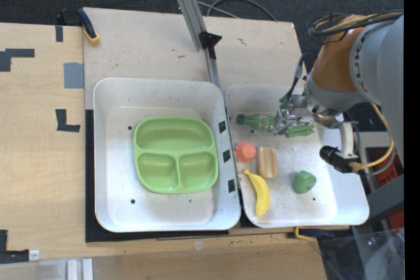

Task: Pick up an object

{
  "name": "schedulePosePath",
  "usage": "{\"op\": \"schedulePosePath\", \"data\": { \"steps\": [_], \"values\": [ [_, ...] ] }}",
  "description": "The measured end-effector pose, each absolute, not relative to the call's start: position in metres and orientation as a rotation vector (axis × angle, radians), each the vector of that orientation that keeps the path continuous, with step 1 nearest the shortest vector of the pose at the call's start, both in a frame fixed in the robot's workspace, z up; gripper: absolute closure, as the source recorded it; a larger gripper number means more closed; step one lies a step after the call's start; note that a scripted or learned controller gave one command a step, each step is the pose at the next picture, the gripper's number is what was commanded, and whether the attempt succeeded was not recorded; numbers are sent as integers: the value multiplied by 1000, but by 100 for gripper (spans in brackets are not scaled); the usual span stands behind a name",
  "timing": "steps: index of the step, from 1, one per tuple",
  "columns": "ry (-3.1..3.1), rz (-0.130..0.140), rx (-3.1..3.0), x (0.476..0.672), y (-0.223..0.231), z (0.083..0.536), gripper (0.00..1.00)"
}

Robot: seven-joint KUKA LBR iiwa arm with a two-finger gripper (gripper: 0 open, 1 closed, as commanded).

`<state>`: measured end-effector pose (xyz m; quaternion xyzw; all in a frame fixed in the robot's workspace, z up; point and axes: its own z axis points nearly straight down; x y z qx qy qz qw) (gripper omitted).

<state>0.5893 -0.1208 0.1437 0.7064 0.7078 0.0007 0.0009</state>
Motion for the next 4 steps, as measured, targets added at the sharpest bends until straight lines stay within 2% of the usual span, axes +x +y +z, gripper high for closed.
{"op": "schedulePosePath", "data": {
  "steps": [1, 2, 4],
  "values": [
    [2221, 5, 2216, 598, -117, 204, 100],
    [2222, 2, 2219, 598, -117, 229, 100],
    [2231, 2, 2214, 625, -16, 234, 100]
  ]
}}
